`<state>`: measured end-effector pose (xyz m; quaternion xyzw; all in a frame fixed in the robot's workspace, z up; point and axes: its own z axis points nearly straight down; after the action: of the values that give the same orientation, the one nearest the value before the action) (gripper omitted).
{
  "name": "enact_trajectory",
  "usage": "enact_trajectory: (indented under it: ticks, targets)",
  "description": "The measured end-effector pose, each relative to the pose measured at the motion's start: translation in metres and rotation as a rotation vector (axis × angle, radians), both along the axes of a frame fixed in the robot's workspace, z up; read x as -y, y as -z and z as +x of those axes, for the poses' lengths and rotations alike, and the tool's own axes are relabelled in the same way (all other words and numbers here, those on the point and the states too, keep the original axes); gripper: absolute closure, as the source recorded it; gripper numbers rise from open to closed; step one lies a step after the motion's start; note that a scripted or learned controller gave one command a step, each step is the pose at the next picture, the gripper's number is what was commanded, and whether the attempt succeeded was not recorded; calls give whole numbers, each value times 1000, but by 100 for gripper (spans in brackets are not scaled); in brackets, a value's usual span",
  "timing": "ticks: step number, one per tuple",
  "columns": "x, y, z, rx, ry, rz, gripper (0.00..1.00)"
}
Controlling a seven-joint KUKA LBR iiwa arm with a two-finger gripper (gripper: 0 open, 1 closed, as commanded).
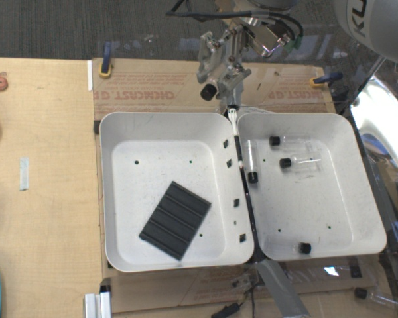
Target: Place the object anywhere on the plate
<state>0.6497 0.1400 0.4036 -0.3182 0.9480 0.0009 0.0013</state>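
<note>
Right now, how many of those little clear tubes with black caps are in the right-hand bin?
4: one upright along the left wall, two near the top middle, one black cap at the bottom edge, its tube hard to see.

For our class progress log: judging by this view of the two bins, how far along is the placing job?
Done: nothing visibly; the dark ridged plate in the left bin carries nothing. In hand: the gripper hovers above the bins' rear edge, no object seen between its fingers. Left: pick a clear, black-capped tube from the right bin and set it on the plate.

Grey arm reaching in from upper right, pincer (229, 108) pointing down, hanging high
</note>
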Motion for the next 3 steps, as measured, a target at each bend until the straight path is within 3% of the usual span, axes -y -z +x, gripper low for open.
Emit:
enact_trajectory:
  ticks: [1,2,3]
  targets:
    - [23,89,-11,0,-549,0,100]
    - [36,10,10,4,-1049,0,100]
    - [23,-25,-68,2,-1486,2,100]
